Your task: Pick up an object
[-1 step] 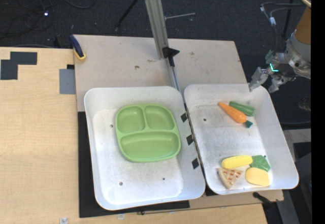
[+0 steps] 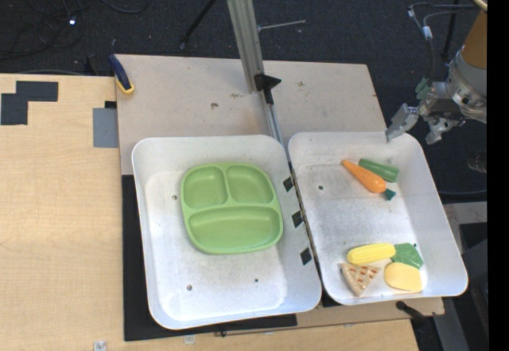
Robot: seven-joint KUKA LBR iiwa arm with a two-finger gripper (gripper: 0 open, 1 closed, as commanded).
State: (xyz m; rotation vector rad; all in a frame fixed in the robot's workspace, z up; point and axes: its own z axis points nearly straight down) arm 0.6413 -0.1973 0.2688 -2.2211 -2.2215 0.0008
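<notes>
An orange toy carrot [image 2: 366, 175] with a green top lies near the far side of the right bin [image 2: 350, 214]. At that bin's near right sit a yellow corn cob [image 2: 371, 253], a pizza slice [image 2: 359, 278], a yellow lemon-like piece [image 2: 404, 277] and a green piece [image 2: 409, 254]. My gripper [image 2: 415, 123] hangs above the far right corner of the right bin, open, with nothing between its fingers. It is to the right of and beyond the carrot.
A green divided plate [image 2: 231, 208] lies in the left bin [image 2: 159, 278]. A metal post [image 2: 245, 31] rises behind the bins, by the gap between them. A wooden board [image 2: 56, 198] lies to the left. Cables run over the dark floor at the back.
</notes>
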